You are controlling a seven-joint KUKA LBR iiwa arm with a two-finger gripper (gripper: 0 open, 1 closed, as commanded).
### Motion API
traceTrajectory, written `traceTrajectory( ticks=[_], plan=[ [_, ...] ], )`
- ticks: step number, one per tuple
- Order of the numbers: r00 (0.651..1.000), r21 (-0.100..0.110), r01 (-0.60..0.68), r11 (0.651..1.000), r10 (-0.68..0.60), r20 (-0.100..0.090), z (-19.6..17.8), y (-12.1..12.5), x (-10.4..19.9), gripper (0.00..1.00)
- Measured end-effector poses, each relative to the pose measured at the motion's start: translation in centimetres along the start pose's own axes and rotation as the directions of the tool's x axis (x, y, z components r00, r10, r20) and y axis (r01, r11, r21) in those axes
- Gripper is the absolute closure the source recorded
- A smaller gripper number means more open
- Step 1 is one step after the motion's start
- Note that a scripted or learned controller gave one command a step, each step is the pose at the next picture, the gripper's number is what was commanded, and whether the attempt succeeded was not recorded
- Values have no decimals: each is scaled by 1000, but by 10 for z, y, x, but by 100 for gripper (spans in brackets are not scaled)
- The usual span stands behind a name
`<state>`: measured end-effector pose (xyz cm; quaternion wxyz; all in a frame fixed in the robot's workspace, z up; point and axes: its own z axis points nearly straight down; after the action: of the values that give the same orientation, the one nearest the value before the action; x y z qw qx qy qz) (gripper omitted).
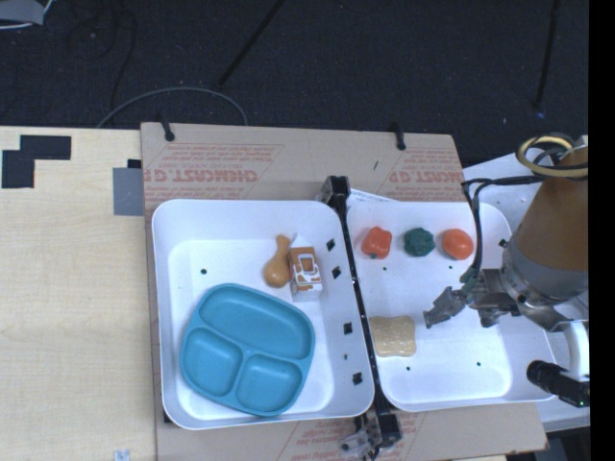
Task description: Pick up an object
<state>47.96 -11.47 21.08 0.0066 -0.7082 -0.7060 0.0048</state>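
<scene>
The arm is seen highest over the scene, entering at 3 o'clock, with its orange band above the grey wrist. The gripper is held over the right bin, a little toward 4 o'clock of the bin's middle, and points toward 9 o'clock. Whether the claw is wide or narrow cannot be told, because its tip is seen as a dark, blurred shape. Nothing is seen gripped in it.

A beige block is laid on the bin floor at about 8 o'clock from the gripper, near it but apart, close to the wall shared with the left bin. Three small toys are lined up along the bin's 12 o'clock side: a red toy, a green toy and an orange toy. They are set apart from one another and well apart from the gripper.

In the left bin, a blue plate with three compartments is laid toward 6 o'clock. A drumstick and a carton are found just beside each other at 1 o'clock from the plate. Whether they touch cannot be told.

Both bins are borne on cardboard, which is laid on the pale bench.
</scene>
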Motion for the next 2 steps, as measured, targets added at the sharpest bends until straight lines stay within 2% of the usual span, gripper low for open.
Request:
traceTrajectory(
  ticks=[1,2],
  plan=[
    [1000,-12,2,1000,-2,1,-6,2,0,0],
    [1000,-11,3,1000,-3,0,56,3,1,0]
  ],
)
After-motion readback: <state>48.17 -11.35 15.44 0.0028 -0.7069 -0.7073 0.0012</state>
